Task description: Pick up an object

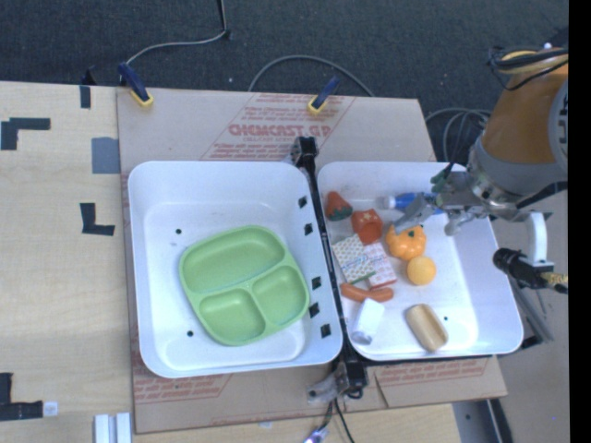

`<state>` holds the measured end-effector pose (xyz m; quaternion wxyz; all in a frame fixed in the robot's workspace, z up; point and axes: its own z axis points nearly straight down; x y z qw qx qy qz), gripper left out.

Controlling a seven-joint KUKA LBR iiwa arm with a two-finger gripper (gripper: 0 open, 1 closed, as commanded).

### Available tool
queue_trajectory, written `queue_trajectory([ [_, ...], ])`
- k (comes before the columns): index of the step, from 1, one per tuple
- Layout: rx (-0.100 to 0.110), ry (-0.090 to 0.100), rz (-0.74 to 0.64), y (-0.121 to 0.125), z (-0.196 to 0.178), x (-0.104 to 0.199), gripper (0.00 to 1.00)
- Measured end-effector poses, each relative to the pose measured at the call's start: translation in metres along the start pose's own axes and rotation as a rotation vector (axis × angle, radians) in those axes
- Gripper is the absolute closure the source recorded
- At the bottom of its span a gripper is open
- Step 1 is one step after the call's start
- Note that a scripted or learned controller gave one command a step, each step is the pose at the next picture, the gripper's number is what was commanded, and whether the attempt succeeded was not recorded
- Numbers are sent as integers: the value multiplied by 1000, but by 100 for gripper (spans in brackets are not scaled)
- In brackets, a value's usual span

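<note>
The right bin (480,275) holds several toy foods. An orange pumpkin-like piece (406,241) lies near its middle, with a small yellow-orange ball (421,270) just below it. A bread roll (427,327) lies near the front wall. A red piece (367,224) and a red-and-green piece (337,206) sit by the left wall, near a patterned card (362,258), an orange-red stick (367,293) and a white block (369,317). My gripper (416,210) hangs low over the bin's back part, just above the pumpkin piece and beside a blue-and-white item (399,201).
The left bin (157,201) holds a green divided plate (244,282). A black clip (305,150) sits on the wall between the bins. Cables run behind the bench, and cardboard lies under both bins. The arm's orange band (526,118) fills the upper right.
</note>
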<state>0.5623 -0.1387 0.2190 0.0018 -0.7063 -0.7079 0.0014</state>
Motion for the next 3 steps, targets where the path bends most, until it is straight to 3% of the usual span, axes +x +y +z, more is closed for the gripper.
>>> queue_trajectory([
  [1,-8,3,-1,26,122,32,0],
  [2,-6,-2,0,70,134,41,0],
  [3,-4,-4,-1,69,126,40,100],
])
